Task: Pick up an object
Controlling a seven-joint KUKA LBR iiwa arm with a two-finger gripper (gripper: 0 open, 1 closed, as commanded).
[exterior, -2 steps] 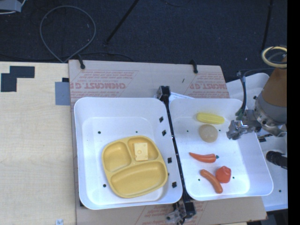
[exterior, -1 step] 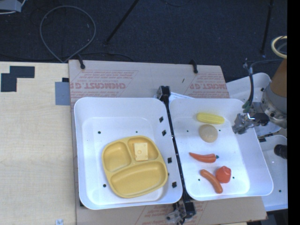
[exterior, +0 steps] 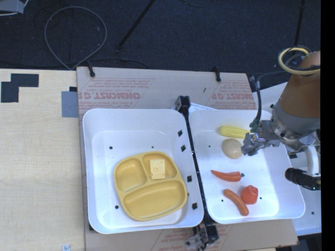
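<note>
In the right bin (exterior: pixel 282 207) lie a yellow corn cob (exterior: pixel 233 132), a beige egg-shaped piece (exterior: pixel 231 148), a red-orange chili pepper (exterior: pixel 226 175), an orange sausage (exterior: pixel 236 202) and a small red pepper (exterior: pixel 250 194). My gripper (exterior: pixel 250 144) hangs at the bin's upper middle, just right of the beige piece and below the corn's right end. Nothing shows between its fingers.
The left bin (exterior: pixel 99 140) holds a yellow divided plate (exterior: pixel 149 197) with a yellow cheese-like square (exterior: pixel 157 169) in its upper right compartment. A black divider (exterior: pixel 189 156) separates the bins. The arm (exterior: pixel 301 101) enters from the right over the right bin's edge.
</note>
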